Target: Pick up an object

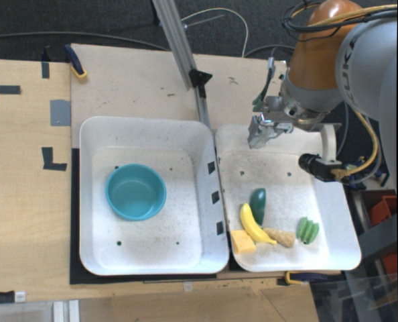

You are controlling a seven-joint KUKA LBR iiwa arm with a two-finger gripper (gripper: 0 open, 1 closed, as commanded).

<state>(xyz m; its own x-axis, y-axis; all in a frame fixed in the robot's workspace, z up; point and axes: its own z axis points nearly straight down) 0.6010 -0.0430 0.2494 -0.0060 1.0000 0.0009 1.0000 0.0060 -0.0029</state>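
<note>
Right, from the overhead camera, the gripper (260, 138) hangs above the far rim of the right bin (333, 257), with the grey arm (360, 52) reaching in from the right, its orange band sitting just above the wrist. How the claw stands cannot be told from this angle: the tip is a small grey blur against the white. Nothing shows between its tips, so it carries nothing.

Taking the banana (252, 224) as the mark: it lies near the right bin's near wall, well short of the gripper. A dark green rounded piece (257, 200) sits just beyond its far end, touching or nearly so. A yellow block (242, 241) rests against its near side, and a tan lumpy piece (281, 237) lies at its right tip. A green ridged item (307, 230) sits further right, apart from that cluster. Far left of the banana, across the divide, a teal bowl (136, 192) stands alone in the left bin (92, 180).

The small items crowd together, likely because they slid toward that low corner. That crowding makes a clean pick hard; the green ridged item, standing free, looks the easier target. The pick itself is not yet begun, with the gripper poised high and away from everything.
</note>
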